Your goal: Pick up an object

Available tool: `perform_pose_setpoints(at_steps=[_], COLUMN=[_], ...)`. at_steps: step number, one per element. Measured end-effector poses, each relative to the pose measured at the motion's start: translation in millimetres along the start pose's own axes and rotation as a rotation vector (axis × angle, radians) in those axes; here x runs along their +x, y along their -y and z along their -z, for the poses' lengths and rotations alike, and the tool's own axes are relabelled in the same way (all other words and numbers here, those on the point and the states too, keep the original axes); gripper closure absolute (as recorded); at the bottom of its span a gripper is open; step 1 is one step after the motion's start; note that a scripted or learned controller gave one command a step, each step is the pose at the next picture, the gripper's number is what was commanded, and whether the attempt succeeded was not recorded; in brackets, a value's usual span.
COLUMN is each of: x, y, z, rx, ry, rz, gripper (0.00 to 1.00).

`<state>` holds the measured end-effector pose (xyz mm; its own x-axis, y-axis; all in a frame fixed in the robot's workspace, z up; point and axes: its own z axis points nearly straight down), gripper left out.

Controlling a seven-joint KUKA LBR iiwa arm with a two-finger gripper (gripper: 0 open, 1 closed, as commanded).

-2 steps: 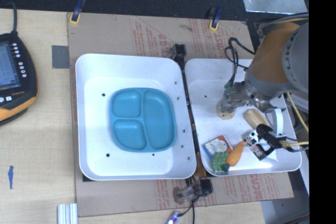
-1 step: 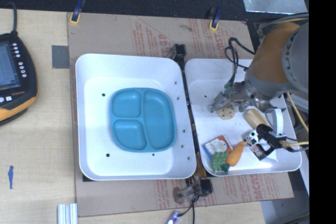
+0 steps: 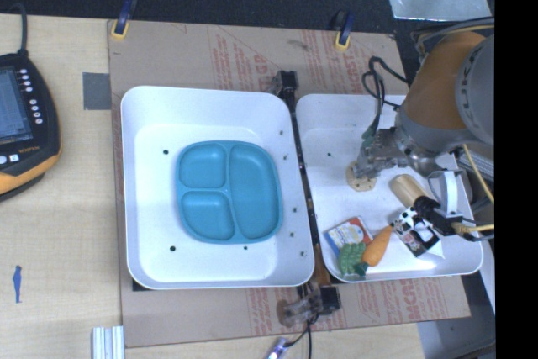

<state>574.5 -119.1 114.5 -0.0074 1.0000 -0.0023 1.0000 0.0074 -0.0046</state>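
My gripper (image 3: 370, 161) is low in the right bin (image 3: 324, 124), near its middle, pointing down. A small tan round object (image 3: 361, 179) lies directly beneath its tip, touching or nearly touching it. A beige cylinder (image 3: 404, 187) lies just to the right of that. Near the bin's front edge are an orange carrot (image 3: 379, 245), a green toy (image 3: 353, 259) and a small printed packet (image 3: 344, 232).
The left bin (image 3: 143, 113) holds a blue divided plate (image 3: 228, 190). A black and orange handheld pendant (image 3: 23, 122) rests on the bench at far left. Clamps (image 3: 123, 18) hold the cardboard sheet at the back. The arm's orange band (image 3: 441, 71) hangs over the right bin's right side.
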Motion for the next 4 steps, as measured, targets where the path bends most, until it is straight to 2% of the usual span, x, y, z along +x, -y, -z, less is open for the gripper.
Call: perform_pose_setpoints(at_steps=[1, 2, 3, 4], x=[0.0, -4.1, -13.0, -8.0], y=[0.0, -32.9, -81.2, -38.2], z=[0.0, -22.9, 36.4, 25.5], rx=[0.000, -0.002, -0.004, 0.000], ry=[0.000, -0.002, -0.002, -0.002], rz=[0.001, -0.002, -0.003, -0.004], gripper=[0.00, 0.00, 0.00, 0.00])
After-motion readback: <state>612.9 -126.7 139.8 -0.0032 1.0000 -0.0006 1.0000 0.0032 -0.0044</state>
